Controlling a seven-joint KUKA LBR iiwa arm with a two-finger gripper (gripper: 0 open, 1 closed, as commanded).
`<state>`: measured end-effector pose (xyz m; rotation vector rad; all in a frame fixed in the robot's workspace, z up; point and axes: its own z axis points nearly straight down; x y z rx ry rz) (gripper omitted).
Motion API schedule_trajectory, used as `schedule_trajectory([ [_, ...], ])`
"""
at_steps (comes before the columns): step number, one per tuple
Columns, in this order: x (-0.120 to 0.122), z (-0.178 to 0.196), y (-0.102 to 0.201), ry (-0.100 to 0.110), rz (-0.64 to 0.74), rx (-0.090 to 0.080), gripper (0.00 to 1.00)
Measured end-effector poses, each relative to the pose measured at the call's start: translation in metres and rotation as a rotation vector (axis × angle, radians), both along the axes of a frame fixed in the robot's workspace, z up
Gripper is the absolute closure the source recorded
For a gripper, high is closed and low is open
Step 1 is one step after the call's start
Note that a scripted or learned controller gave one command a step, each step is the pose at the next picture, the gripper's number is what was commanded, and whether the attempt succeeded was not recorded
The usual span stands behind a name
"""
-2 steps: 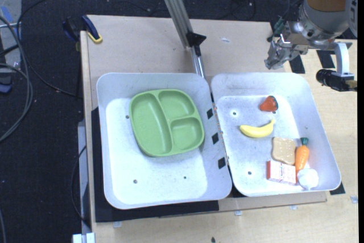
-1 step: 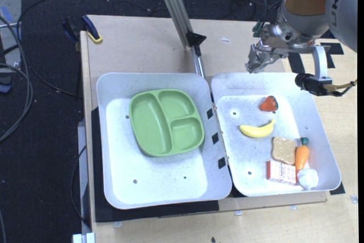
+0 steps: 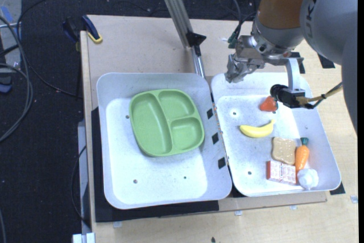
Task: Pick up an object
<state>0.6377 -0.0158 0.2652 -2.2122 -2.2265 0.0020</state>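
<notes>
Your grey metal pincer (image 3: 234,74) hangs over the far rim of the shallow white plastic right bin (image 3: 324,148), and you cannot tell how it is set or whether it has hold of anything. Near it, toward you, lie a smooth curved yellow banana (image 3: 256,130) and a small red-orange piece (image 3: 268,104); farther off sit a speckled tan bread slice (image 3: 284,150), an orange carrot (image 3: 301,156) and a pink-and-white wafer block (image 3: 282,172). Across the divide, well apart, a matte green three-compartment plate (image 3: 167,122) rests in the left bin (image 3: 114,179) on the pale wooden bench (image 3: 136,45), with black cables over dark floor (image 3: 40,8) beyond.
</notes>
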Motion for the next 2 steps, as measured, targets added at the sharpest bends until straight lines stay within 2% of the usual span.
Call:
schedule_trajectory([
  [2, -0.028, -0.028, 0.111, -0.001, 0.001, 0.000, 1.00],
])
